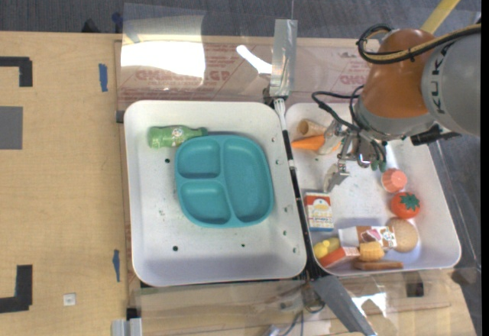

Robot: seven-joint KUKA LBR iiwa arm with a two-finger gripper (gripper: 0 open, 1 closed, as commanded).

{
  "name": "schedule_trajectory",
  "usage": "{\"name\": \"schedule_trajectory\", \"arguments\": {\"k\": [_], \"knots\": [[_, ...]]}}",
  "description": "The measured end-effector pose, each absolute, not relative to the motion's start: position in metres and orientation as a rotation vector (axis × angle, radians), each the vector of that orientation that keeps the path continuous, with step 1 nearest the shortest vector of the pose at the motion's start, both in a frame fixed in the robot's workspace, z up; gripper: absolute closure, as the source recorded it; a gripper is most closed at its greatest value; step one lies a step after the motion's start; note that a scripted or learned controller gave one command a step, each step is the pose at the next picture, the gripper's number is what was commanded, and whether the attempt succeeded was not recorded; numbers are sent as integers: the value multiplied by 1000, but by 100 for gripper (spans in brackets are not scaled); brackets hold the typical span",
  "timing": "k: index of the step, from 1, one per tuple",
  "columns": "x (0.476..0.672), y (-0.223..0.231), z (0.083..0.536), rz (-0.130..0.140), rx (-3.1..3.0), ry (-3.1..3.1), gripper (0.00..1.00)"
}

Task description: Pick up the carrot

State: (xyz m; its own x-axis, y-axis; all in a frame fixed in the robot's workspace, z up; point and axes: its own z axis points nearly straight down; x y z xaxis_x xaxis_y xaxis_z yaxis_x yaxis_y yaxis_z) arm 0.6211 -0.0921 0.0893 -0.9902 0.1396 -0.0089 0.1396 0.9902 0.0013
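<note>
The carrot [309, 143] is a small orange piece lying in the right bin [447, 239], near its back left corner and close to the wall between the bins. My gripper [350, 166] hangs over the same bin, a short way right of and slightly nearer than the carrot, not touching it. It looks open, with nothing between its fingers. The orange band of the arm [393, 75] rises above it at the back right.
A tan cone [309, 127] lies just behind the carrot. The right bin also holds a small box [318, 211], a red tomato [405, 205], a bun [403, 235] and several more toy foods along the front. The left bin [145, 235] holds a teal divided plate [224, 179] and a green bottle [176, 135].
</note>
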Motion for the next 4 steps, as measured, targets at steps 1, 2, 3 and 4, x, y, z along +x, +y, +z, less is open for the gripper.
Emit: {"name": "schedule_trajectory", "arguments": {"k": [1, 2, 3, 4], "knots": [[652, -98, 89, 5, 134, 3165, 0], [652, -98, 88, 5, 133, 3165, 0], [657, -100, 88, -2, -17, 3177, 0], [659, -100, 88, 0, -10, 3183, 0]]}}
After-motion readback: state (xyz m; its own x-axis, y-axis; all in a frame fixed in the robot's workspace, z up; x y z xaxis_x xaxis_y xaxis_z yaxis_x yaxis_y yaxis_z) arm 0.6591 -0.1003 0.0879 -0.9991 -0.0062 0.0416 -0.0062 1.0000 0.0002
